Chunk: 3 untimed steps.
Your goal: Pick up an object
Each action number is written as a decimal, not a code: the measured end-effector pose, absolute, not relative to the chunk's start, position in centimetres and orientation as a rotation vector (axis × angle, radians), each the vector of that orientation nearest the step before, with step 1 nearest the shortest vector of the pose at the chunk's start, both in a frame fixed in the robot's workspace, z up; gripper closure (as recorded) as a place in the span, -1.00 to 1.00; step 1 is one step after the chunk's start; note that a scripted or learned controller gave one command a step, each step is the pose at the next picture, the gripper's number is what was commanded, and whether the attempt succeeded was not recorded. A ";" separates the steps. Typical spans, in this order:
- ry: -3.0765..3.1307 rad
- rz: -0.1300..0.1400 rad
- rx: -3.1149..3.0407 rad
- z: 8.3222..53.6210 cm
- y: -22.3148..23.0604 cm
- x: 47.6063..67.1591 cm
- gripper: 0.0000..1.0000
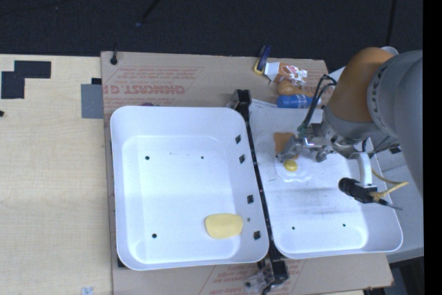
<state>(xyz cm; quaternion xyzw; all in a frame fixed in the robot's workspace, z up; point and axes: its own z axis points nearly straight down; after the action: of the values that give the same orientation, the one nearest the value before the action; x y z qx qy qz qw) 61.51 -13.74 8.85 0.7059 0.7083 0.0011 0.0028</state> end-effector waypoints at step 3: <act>2.220 -0.002 2.227 8.8 -16.4 56.8 -1.00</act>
<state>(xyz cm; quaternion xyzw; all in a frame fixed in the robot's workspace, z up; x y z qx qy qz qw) 56.78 -16.43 8.77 0.7082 0.7060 -0.0006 -0.0016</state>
